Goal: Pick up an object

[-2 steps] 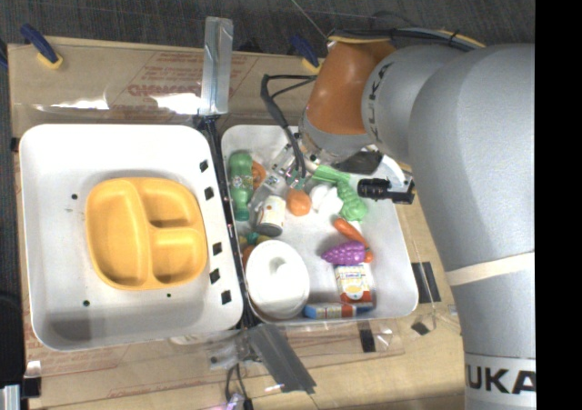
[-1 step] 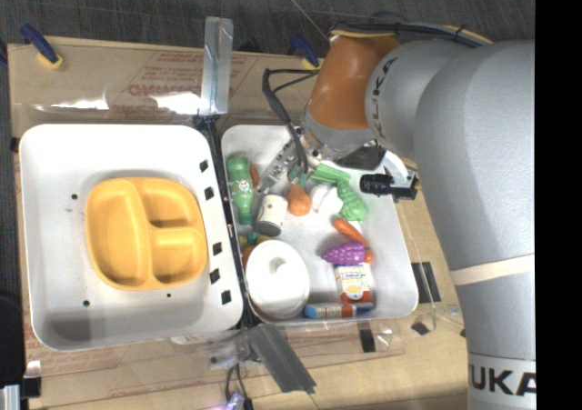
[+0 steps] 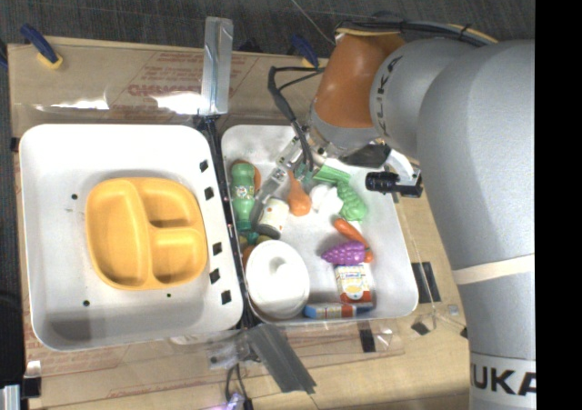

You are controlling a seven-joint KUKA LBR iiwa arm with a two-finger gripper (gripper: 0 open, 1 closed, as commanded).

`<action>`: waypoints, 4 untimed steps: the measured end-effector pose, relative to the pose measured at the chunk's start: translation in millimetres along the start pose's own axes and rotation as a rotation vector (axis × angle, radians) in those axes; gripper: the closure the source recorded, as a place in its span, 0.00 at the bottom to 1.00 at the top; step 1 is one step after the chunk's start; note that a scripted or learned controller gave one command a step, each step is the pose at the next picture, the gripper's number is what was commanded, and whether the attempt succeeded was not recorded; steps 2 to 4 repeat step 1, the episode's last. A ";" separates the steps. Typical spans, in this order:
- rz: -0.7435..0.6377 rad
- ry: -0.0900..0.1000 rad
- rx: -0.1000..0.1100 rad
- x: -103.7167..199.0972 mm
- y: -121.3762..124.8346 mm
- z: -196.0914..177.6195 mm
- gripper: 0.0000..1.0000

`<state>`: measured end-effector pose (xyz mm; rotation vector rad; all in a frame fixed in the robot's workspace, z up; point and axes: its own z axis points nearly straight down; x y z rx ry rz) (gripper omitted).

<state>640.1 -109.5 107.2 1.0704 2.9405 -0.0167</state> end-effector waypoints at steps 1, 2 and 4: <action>0.143 0.001 -0.003 11.5 -17.6 10.4 0.00; 0.143 0.001 -0.003 11.5 -17.6 10.4 0.00; 0.143 0.001 -0.003 11.5 -17.6 10.4 0.00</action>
